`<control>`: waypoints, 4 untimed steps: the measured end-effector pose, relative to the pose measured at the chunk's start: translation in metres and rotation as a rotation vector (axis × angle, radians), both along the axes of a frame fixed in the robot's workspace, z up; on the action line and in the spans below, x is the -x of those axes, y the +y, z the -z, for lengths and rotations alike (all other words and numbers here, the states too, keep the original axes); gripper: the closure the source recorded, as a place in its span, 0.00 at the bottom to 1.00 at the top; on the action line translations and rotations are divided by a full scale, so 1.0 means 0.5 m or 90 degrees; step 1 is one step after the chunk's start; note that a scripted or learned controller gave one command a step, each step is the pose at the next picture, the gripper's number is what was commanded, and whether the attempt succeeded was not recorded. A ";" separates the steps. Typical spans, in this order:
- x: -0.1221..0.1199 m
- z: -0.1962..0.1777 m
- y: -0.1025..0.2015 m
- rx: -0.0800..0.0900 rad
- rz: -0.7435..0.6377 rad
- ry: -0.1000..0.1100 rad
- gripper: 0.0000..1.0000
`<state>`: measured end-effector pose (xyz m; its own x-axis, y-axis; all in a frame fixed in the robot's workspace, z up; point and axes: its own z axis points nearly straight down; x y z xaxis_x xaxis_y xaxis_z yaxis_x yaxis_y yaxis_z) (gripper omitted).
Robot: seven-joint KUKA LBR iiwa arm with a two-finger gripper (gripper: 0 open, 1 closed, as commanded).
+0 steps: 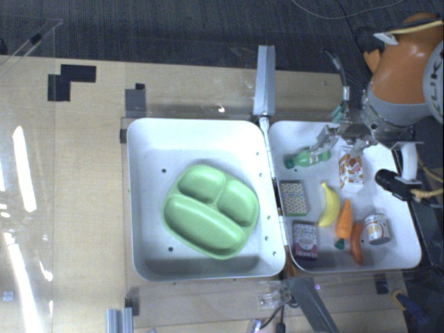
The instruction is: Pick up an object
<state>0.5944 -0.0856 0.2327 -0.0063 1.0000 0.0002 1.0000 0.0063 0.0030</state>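
While arm [406, 68] reaches in over right bin [409, 252], tool [331, 139] hangs at bin's upper part; cannot tell its state. Green bottle [307, 158] lies just below tool, tipped on side, touching or nearly so, contact unclear. Small white packet [351, 170] just right of tool. Further below: banana [329, 204], carrot [344, 220], silver can [375, 229], patterned card [293, 198], dark packet [304, 241]. Well to tool's left, left bin [149, 151] holds green divided plate [210, 209]. Both bins sit on counter [69, 186].
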 end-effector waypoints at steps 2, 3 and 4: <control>0.017 0.231 -0.124 0.007 0.025 -0.022 0.00; 0.056 0.250 -0.136 0.014 -0.080 -0.037 0.00; 0.140 0.250 -0.067 0.013 0.015 -0.042 0.00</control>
<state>0.5246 -0.1193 0.1075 0.0175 0.9997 -0.0198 0.9975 -0.0161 0.0686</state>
